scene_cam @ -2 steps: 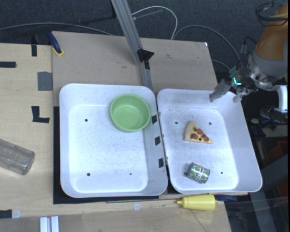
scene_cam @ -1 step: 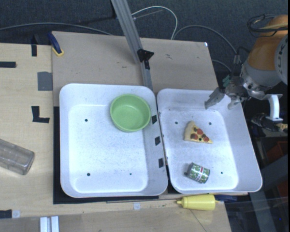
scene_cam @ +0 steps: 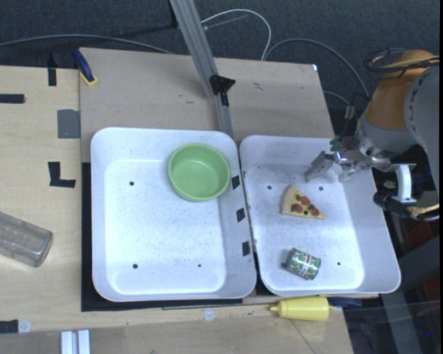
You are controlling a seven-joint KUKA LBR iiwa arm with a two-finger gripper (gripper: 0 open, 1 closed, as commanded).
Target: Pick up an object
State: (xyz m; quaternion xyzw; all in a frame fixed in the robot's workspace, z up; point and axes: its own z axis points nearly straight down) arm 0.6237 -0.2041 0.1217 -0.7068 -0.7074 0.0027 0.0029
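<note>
Here the arm point(scene_cam: 402, 102) reaches in from the right, its gripper point(scene_cam: 319, 167) low over the right bin point(scene_cam: 369, 220), above the pizza slice point(scene_cam: 301, 203); jaw state unclear.

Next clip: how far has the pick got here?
Done: nothing is lifted. The pizza slice and can lie on the right bin's floor, and the green bowl sits in the left bin. In hand: the hand is over the right bin's upper part, above and just right of the slice, with nothing between its fingers. Left: descend, close on one object, raise it.
</note>
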